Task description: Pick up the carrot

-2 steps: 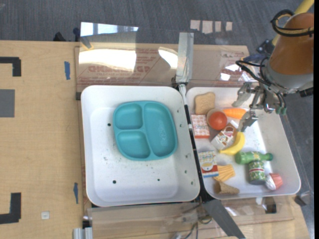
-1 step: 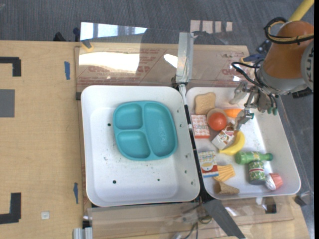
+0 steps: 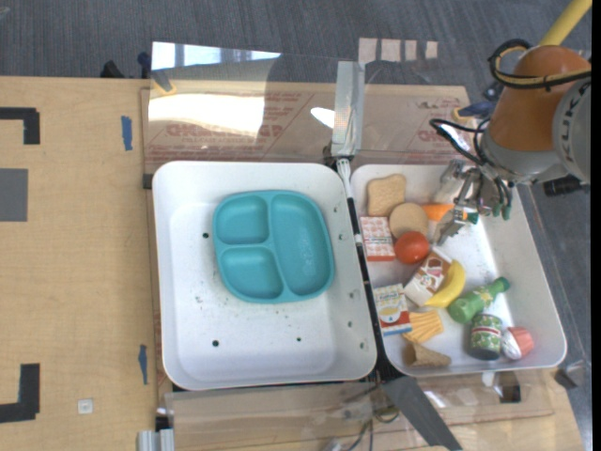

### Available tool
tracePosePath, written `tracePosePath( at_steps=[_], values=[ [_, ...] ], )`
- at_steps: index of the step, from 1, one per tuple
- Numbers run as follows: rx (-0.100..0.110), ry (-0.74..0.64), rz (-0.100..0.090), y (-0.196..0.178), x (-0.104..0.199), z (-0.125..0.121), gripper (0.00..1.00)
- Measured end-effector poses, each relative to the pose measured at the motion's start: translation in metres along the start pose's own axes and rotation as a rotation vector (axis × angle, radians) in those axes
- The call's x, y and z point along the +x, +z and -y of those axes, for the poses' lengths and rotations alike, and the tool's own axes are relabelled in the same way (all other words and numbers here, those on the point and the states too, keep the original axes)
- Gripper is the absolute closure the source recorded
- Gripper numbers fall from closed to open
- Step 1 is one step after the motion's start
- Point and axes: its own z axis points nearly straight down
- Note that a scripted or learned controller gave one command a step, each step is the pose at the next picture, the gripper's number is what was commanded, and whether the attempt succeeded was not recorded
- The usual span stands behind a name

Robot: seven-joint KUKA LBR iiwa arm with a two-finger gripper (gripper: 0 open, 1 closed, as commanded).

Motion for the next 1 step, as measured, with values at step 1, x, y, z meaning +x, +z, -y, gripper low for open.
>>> tracePosePath(
  at_steps=[1],
  values=[
    [-0.004,-0.195,-0.001,0.0037,0.0041,-0.0077,0.00]
  ],
)
